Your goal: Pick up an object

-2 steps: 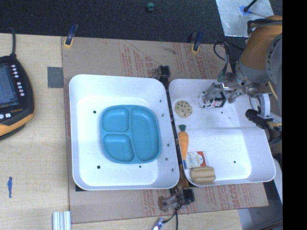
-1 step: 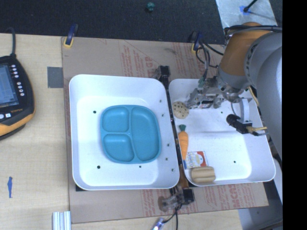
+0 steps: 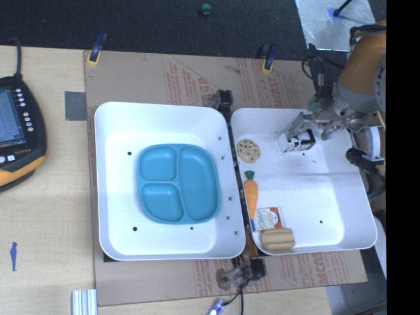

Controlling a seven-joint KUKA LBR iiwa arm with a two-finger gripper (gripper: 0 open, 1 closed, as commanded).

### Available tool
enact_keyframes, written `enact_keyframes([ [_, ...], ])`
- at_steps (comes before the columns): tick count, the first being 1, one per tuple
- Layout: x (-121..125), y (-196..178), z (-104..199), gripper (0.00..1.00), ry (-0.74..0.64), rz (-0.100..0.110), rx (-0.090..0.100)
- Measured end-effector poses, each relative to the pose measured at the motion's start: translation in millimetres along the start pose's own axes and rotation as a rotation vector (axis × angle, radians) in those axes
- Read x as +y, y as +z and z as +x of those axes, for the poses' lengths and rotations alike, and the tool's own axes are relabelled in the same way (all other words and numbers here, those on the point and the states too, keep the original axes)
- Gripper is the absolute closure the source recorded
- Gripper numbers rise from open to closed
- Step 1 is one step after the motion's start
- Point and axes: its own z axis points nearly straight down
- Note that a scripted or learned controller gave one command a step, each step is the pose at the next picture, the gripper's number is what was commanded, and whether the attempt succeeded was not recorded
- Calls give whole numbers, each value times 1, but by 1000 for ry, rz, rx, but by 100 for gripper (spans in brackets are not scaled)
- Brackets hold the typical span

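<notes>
A tan block [image 3: 277,240] and a small packet [image 3: 266,218] lie well apart from the gripper [image 3: 296,141], toward the camera. The carrot [image 3: 251,195] is nearer it, and the cookie [image 3: 248,150] is just beside it. I cannot tell whether the gripper is clenched or released. By my judgement nothing is lifted yet, so the whole grasp remains.

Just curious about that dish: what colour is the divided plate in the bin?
Light blue: a three-compartment plastic plate, seen best in the camera view.

Two white bins [image 3: 115,195] [image 3: 328,189], one blue divided plate [image 3: 178,182], one cookie [image 3: 248,150], one carrot [image 3: 251,195], one packet [image 3: 266,218], one tan block [image 3: 278,240].
</notes>
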Motion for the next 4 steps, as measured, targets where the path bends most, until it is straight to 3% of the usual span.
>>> enact_keyframes([
  [1, 1, -34, 77, 0, -3, 1, 2],
  [2, -20, 16, 95, 0, -3, 1, 0],
  [3, 1, 32, 95, 0, -4, -2, 0],
  [4, 1, 32, 96, 0, -4, -1, -1],
])
